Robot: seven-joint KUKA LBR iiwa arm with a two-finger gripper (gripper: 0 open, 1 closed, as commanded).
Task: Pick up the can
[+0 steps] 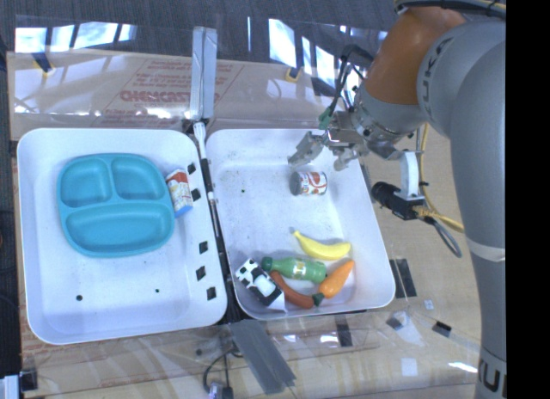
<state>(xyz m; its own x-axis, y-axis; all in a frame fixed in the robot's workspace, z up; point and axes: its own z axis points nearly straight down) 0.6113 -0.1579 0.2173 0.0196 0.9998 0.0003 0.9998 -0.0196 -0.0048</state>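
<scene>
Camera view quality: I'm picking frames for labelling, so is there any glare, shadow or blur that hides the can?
Camera view: bright window reflections streak the clear panel behind the bins; the can is evenly lit and sharp enough to show its red label, lying on its side in the right bin; the gripper hovers just above it, open, casting only a faint shadow.

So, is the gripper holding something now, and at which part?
Nothing is held. The gripper hangs open just above the can, which lies on its side on the right bin floor.

The can (308, 183) lay in the right bin (361, 217), above the banana (322, 247); the gripper (325, 152) hung just above it.
</scene>
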